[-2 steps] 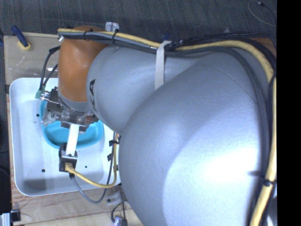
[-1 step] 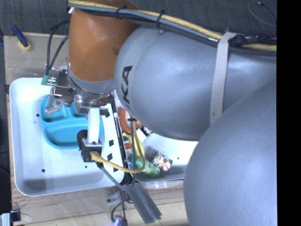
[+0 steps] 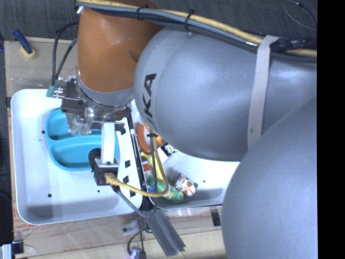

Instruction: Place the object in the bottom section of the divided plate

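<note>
A blue divided plate (image 3: pixel 67 144) lies in the left white bin (image 3: pixel 32 161), mostly hidden under my arm. Its raised divider runs across it, with one section behind and one toward the front. My gripper (image 3: pixel 78 124) hangs right over the plate's far section, its metal wrist block just above it. The arm's orange band and grey body cover most of the scene. I see no object between the fingers from this angle.
The right bin (image 3: pixel 210 190) holds several small items at its near edge: a green piece (image 3: pixel 172 194), a red-and-white patterned one (image 3: pixel 187 185) and an orange one (image 3: pixel 144 136). A yellow cable loops down in front of the bins' shared wall.
</note>
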`<state>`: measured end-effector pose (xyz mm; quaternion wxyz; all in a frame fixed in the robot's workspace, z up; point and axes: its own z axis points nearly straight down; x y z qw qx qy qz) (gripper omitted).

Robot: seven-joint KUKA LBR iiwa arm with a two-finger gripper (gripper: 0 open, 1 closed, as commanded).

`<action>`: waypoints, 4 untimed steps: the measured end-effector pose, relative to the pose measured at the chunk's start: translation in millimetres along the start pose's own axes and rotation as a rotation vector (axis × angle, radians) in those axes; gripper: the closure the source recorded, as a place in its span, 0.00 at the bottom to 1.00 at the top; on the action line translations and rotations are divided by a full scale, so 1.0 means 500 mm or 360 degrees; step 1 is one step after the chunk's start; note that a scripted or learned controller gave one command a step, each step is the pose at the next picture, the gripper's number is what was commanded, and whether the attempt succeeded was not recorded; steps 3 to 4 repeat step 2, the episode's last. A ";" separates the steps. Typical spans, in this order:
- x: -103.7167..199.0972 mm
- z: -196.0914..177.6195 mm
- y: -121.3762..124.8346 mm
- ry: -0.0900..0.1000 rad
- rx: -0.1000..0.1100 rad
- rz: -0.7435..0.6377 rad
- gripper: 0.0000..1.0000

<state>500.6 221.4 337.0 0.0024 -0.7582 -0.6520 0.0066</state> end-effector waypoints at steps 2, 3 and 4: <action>-0.013 0.189 -0.049 0.0003 -0.0007 0.0199 0.00; -0.013 0.189 -0.049 0.0003 -0.0007 0.0199 0.00; -0.013 0.189 -0.049 0.0003 -0.0007 0.0199 0.00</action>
